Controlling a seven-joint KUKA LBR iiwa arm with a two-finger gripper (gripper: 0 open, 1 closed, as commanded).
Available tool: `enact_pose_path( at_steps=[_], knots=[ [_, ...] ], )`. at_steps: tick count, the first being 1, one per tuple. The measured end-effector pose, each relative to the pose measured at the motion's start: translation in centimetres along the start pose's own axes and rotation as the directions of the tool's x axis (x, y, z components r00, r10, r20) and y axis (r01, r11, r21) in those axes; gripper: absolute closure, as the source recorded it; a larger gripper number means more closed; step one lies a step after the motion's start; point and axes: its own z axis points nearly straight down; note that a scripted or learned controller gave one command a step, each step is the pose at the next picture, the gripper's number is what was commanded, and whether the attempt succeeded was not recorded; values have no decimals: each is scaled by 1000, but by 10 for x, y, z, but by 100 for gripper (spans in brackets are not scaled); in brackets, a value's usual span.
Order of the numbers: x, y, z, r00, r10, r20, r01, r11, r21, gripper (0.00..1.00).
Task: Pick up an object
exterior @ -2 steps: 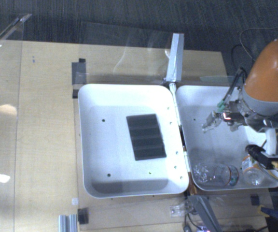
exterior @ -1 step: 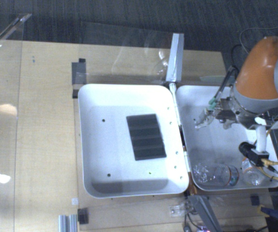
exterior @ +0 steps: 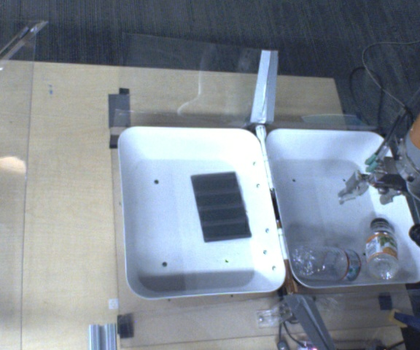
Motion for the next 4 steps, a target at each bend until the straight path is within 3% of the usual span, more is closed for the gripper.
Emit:
enact_pose_path(
  at_steps=[1, 2, 3, 4],
  knots=[
    [11, -25, 134, 997, 75, -1, -75, 997, -5, 0],
    [52, 46, 136, 997, 71, -3, -71, 997, -7, 0],
    [47, 121, 138, 1000, -14, -1, 14, 1000, -2, 0],
    [-22, 125, 42, 996, -87, 1, 87, 996, -2, 0]
  ],
)
